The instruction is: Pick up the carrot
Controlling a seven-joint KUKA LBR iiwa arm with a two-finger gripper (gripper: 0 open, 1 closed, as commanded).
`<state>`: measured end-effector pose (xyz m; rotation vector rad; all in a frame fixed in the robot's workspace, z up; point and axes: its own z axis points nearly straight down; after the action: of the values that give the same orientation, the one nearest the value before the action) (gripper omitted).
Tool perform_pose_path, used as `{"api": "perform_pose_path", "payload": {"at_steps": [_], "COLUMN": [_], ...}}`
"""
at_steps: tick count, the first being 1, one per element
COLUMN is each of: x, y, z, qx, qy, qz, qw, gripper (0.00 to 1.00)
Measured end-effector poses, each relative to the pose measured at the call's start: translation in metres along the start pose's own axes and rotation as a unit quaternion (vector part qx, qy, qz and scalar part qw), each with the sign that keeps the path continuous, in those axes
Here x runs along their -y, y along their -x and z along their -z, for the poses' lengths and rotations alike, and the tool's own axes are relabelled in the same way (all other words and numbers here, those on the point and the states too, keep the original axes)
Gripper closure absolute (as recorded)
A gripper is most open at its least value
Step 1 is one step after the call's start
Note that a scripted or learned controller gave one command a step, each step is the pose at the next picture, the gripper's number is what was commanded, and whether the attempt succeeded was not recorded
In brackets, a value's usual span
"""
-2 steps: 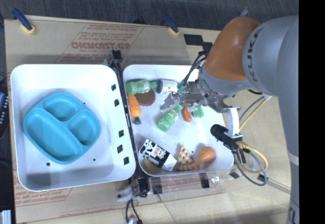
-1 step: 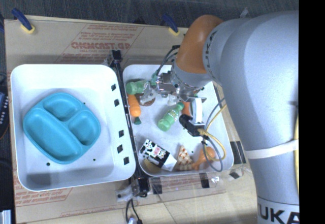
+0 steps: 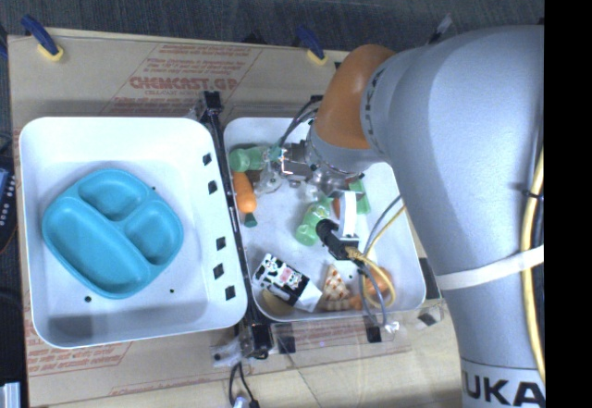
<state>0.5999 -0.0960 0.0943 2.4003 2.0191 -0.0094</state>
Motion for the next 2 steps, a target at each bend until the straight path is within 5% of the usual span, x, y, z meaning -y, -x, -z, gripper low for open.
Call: {"api": "perform_pose_path", "payload": {"at_steps": [1,2], "x": [-0.002,-0.0021], "y": [-0.0052,-0.0063], "z": [-0.0017,0.0082], "qx": [-0.003,-0.004], "qy": [-0.005,-0.007], "qz": [-0.128,-0.125], "qw": [0.9917,0.9921], "gripper": [0.0,1.0]}}
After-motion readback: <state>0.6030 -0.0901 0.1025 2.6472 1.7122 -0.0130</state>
